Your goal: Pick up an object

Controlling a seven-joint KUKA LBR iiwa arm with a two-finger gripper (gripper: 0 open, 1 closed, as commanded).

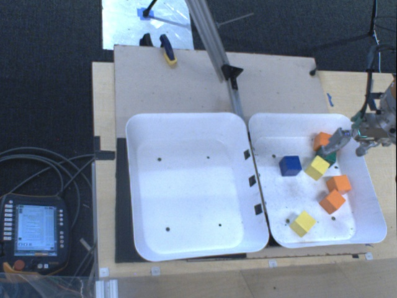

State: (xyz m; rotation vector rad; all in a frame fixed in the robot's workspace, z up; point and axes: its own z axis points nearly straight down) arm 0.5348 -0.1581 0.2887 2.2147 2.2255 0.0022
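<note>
Reaching in from the right edge, low over the right bin (372, 194), with the gripper (335, 143) angled down-left into the upper right part of that bin. Cannot tell whether the fingers are open or closed, nor whether anything sits between them; tips merged with the blocks beneath.

Lying directly at the tip: an orange block (321, 140) just left of it, a green block (329, 157) partly hidden below it, and a yellow block (317, 167) touching the green one at its lower left. Sitting just left of the yellow block, a blue cube (289, 165), clear of the others. Resting nearer the right wall, two more orange blocks, one (339, 183) just above the other (332, 201), close together. Lying alone near the front of the bin, a second yellow block (303, 223).

Standing just beside on the same surface (186, 79), the left bin (139, 141), white like its neighbour. Resting on the floor at lower left, a teach pendant (34, 231) with cables.
</note>
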